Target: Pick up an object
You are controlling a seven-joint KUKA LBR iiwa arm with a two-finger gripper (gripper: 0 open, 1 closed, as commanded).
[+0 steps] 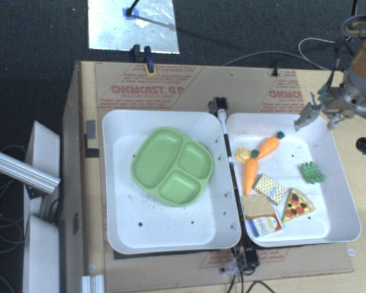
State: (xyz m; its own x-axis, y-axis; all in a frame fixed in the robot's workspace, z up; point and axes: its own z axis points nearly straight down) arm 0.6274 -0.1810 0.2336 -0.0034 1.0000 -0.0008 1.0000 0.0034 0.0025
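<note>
Gripper (320, 116) with metal fingers spread apart, holding nothing, above the right bin (344, 182) far rim, two glossy plastic carrots (260, 157), frilly green vegetable (312, 172), pizza wedge (297, 204) inside, smooth divided green plate (172, 166) in left bin (122, 224)

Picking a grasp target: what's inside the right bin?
In the right bin: two carrots, green toy, pizza slice, patterned block, bread overlapping a small carton, partly hiding it.

You saw a smooth, matt green plastic plate (172, 166), glossy white plastic bins (128, 234), and a crinkled foil sheet (133, 17).
</note>
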